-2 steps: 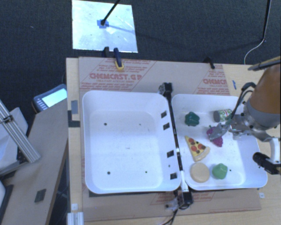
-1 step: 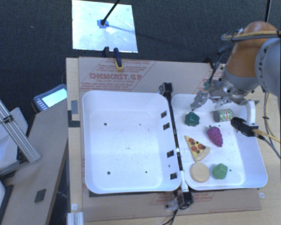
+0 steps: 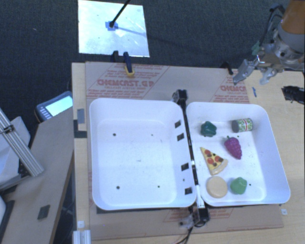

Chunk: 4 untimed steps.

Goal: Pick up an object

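At far left a grey device with a lit screen [image 3: 56, 106] sits on a side table [image 3: 47, 162], with an aluminium rail [image 3: 19, 145] slanting across the table's near corner. Above the bench, on the dark floor, lies a shiny metal sheet [image 3: 113, 28] crossed by a thin dark rod.

The bench [image 3: 157, 81] is covered by brown board printed in red. A yellow-and-blue clamp [image 3: 128, 64] grips its far edge.

Left bin [image 3: 136, 112]: white, shallow, nothing resting in it. It touches the right bin [image 3: 274, 157] along a shared edge fastened with black clips [image 3: 181, 137].

Contents of the right bin, left to right:
- Dark green pepper [image 3: 208, 128], far left corner area.
- Pizza slice [image 3: 213, 160], middle left, point toward the far side.
- Tan round disc [image 3: 217, 187], near edge, just beside the slice.
- Purple grapes [image 3: 233, 147], centre, lying along the bin's depth.
- Light green lump [image 3: 238, 185], near edge, close beside the disc.
- Small can [image 3: 242, 125], on its side at the far wall, red and green label.

All six items are apart from one another, and all are apart from the gripper.

The gripper [image 3: 252, 71] hangs above the bench beyond the right bin's far right corner, clear of the bin. Its fingers are spread, with nothing between them. The arm's orange band [image 3: 293, 14] shows at the top right corner.
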Motion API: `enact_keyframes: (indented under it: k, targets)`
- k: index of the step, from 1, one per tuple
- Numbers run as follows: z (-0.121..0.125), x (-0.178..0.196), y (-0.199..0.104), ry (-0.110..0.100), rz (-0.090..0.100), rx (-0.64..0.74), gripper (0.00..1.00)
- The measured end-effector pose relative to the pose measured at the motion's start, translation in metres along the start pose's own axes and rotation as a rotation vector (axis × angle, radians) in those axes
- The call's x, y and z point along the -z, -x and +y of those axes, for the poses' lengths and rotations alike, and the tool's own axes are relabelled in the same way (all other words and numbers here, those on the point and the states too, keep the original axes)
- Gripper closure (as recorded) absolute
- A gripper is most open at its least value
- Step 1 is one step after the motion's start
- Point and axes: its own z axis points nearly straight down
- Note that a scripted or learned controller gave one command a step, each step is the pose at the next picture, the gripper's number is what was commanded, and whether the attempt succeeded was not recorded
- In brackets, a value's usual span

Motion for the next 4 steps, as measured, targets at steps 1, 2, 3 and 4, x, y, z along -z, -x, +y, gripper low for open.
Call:
enact_keyframes:
  k: [1, 2, 3, 4]
  targets:
    - [-0.002, 0.004, -0.002, -0.01, 0.002, 0.006, 1.0]
    - [-0.143, 0.05, -0.063, -0.018, 0.009, 0.004, 1.0]
    - [-0.133, 0.123, -0.162, -0.007, 0.008, 0.009, 1.0]
    - [-0.163, 0.12, -0.249, -0.016, 0.009, 0.009, 1.0]
